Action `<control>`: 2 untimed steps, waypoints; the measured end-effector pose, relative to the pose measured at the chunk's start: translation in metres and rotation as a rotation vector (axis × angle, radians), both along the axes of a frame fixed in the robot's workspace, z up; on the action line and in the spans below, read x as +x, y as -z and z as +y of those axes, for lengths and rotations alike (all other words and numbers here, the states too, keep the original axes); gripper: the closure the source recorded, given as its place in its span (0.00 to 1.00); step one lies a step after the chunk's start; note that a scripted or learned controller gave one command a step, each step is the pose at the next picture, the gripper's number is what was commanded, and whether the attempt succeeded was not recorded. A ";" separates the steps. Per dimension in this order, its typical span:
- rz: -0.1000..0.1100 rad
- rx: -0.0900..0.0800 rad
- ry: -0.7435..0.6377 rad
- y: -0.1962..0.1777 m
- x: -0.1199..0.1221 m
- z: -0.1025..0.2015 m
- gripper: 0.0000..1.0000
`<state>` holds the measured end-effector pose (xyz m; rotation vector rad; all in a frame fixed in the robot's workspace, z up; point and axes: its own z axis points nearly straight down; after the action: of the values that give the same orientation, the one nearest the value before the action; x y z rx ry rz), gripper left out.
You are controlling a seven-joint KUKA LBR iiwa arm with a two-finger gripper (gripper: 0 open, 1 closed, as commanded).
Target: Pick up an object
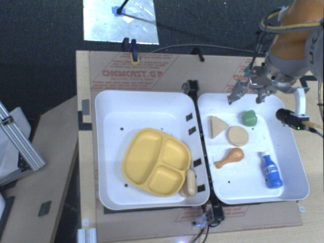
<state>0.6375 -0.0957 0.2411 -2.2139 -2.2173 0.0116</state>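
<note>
My gripper (246, 96) hangs over the far edge of the right bin (291, 186), its two fingers spread open with nothing between them. Just below and to its right sits a small green object (248, 118). Nearer the bin's middle lie a tan wedge (217, 126), a round tan disc (237, 135) and an orange drumstick-shaped toy (231, 157). A blue bottle (271, 171) lies toward the right front of that bin.
The left bin (116, 110) holds a yellow divided tray (157, 162) with a beige oblong piece (190, 182) against its right front corner. A black divider (200, 140) runs between the bins. A silver sheet (120, 14) lies beyond the bench.
</note>
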 end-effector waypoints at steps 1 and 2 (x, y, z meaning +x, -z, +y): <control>-0.012 -0.001 -0.002 -0.008 0.002 0.000 0.00; -0.009 0.000 0.000 0.040 -0.005 0.007 0.00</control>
<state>0.6329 -0.0886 0.2009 -2.2182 -2.2225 0.0019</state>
